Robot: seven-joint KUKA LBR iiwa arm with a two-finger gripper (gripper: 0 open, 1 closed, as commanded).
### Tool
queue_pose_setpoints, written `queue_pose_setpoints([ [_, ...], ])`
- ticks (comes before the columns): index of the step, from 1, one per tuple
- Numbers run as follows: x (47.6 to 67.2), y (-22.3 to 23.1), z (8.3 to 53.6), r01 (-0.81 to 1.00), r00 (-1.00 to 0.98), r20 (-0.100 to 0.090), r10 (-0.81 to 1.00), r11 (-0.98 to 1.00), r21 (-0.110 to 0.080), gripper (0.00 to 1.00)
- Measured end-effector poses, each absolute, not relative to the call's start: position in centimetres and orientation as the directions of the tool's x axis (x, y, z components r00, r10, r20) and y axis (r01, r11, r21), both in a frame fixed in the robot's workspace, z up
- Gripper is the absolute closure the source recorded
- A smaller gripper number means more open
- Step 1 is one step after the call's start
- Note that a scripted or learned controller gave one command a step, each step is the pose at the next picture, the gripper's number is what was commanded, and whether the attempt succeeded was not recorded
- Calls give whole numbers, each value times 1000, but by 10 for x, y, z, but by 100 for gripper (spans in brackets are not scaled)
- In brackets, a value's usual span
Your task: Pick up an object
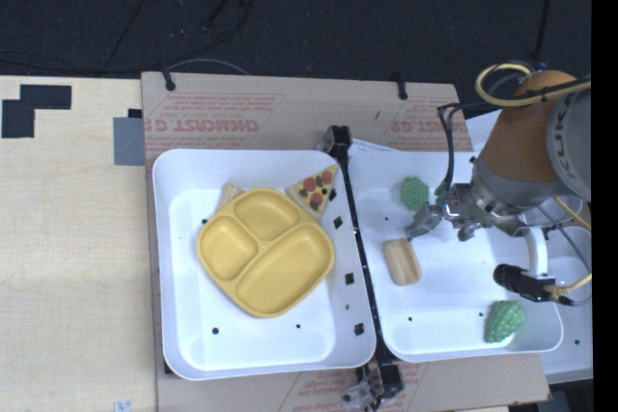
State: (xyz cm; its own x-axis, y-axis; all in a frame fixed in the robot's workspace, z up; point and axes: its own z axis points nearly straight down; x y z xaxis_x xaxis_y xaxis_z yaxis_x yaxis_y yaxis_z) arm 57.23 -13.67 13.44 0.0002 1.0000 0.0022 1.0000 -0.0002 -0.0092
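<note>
Hovering over the right bin (454, 343), my pincer (436, 220) hung spread and empty between the green piece (415, 193) and tan block (402, 261); next it needed lowering onto one.

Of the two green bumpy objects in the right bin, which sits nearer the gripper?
The upper green one, by the bin's far wall, left of the gripper. The other green one lies at the near right corner, farther off.
</note>
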Motion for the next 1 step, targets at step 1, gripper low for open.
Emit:
queue_pose_setpoints([
  [1,574,-136,91,1000,1,3,1000,-1,-1,0],
])
